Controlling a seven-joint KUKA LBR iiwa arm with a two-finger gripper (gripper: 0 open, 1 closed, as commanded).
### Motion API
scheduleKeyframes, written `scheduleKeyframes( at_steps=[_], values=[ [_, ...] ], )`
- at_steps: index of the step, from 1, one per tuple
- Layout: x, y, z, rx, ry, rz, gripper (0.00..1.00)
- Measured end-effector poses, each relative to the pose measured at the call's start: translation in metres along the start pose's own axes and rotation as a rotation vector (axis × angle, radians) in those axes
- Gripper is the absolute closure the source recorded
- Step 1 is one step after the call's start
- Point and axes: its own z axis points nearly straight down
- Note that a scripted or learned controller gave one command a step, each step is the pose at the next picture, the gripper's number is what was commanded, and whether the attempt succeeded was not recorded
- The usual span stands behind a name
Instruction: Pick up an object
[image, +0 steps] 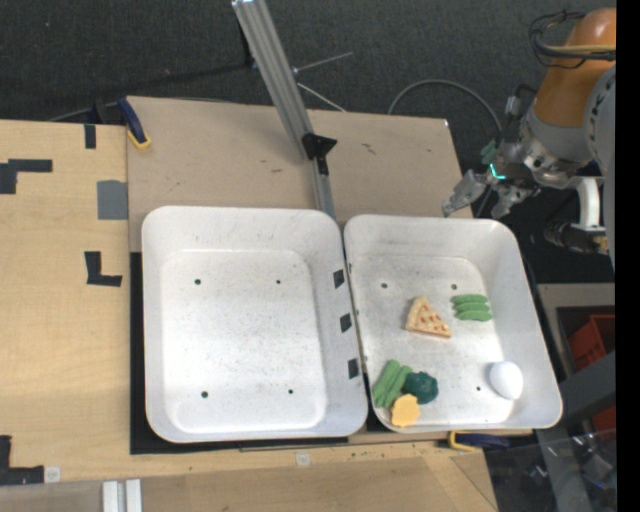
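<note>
Camera view: your pincer (478, 196) hovers beyond the right shallow white bin's (527, 300) far rim; whether it is open, you cannot tell. Nothing lifted; the orange waffle-patterned wedge (428, 319) lies mid-bin, ungrasped.

Grey arm (585, 110), orange band, dark gripper (482, 195)
</note>
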Motion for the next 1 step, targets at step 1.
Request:
scheduleKeyframes(
  at_steps=[1],
  values=[
    [0.0000,0.0010,-0.0040,-0.005,-0.003,-0.001,0.00]
  ],
)
